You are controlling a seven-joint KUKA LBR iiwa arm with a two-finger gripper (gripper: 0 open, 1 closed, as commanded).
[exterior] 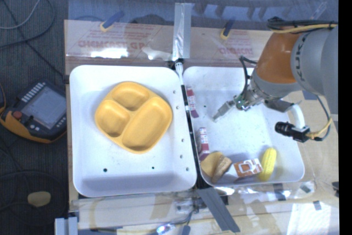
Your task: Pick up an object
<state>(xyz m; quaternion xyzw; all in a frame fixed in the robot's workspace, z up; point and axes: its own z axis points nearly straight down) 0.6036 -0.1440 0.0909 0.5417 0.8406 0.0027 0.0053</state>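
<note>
My gripper hangs over the middle of the right bin, pointing toward its left wall. Nothing shows at its tip. Along the bin's front edge lie a brown bread-like piece, a small orange and white box and a yellow corn cob. Two slim red and white packets lie against the left wall, the nearer one just left of the gripper. The arm's orange band sits above the bin's back right.
The left bin holds a yellow three-part plate. A black cable plug hangs off the arm over the right bin's right side. A handheld controller lies on the floor to the left.
</note>
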